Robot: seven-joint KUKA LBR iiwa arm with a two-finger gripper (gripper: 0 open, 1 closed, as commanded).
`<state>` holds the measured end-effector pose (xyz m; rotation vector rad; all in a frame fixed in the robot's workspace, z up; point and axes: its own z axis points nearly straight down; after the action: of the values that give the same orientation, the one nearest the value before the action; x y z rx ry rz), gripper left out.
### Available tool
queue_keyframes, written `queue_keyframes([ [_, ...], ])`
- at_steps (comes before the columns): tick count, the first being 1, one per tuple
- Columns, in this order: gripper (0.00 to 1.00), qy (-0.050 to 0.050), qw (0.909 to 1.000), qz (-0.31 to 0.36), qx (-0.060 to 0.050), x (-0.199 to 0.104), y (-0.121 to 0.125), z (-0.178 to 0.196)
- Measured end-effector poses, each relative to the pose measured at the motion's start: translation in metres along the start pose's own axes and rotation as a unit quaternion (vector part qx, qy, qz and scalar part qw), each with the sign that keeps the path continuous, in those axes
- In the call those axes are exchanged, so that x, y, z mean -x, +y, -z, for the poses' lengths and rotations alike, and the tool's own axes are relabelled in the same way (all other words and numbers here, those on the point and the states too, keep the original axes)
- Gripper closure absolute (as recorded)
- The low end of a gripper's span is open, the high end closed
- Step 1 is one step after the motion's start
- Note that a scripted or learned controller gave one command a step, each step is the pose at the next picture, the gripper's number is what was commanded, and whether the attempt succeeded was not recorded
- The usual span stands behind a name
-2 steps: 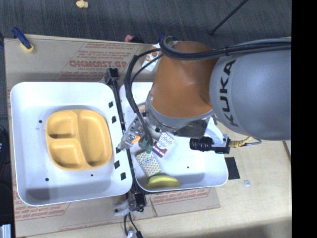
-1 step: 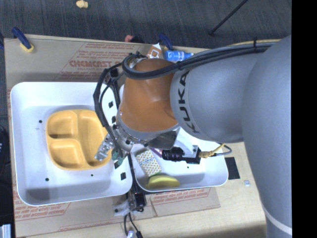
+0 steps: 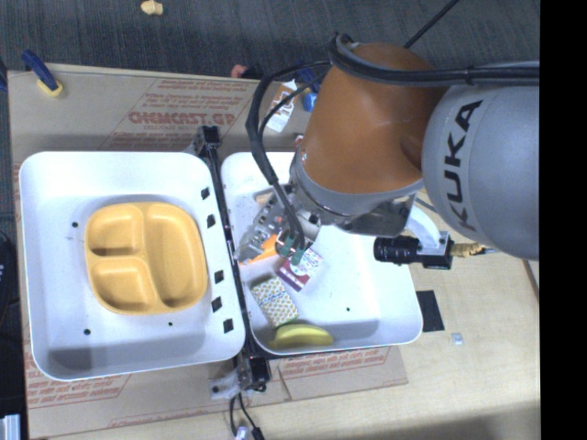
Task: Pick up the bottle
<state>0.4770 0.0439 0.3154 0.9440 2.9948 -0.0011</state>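
The arm's orange band [image 3: 367, 117] and grey wrist cover much of the right bin [image 3: 394, 314]. Below them, my gripper [image 3: 268, 225] reaches down near the bin's left wall. An orange object [image 3: 260, 242] with a green bit beside it lies right under the gripper, mostly hidden. I cannot tell whether this is the bottle, or whether the gripper touches it.
A purple and white packet [image 3: 301, 269], a checkered pouch [image 3: 272, 298] and a yellow-green banana-shaped item [image 3: 303, 335] lie in the right bin's front half. The left bin [image 3: 46, 337] holds a yellow divided plate [image 3: 147, 255]. Black clips [image 3: 218, 246] line the divider.
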Motion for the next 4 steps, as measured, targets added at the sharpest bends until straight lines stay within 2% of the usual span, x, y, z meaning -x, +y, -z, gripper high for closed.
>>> queue_keyframes([
  [1, 1.00, 0.003, 0.9947, 0.103, -0.001, -0.003, 0.002, -0.124],
  [2, 1.00, 0.000, 0.9824, 0.187, 0.000, 0.034, -0.015, -0.051],
  [3, 1.00, 0.002, 0.9846, 0.175, -0.001, -0.002, 0.001, -0.124],
  [4, 1.00, 0.001, 0.9696, 0.245, 0.000, -0.037, 0.051, -0.100],
])
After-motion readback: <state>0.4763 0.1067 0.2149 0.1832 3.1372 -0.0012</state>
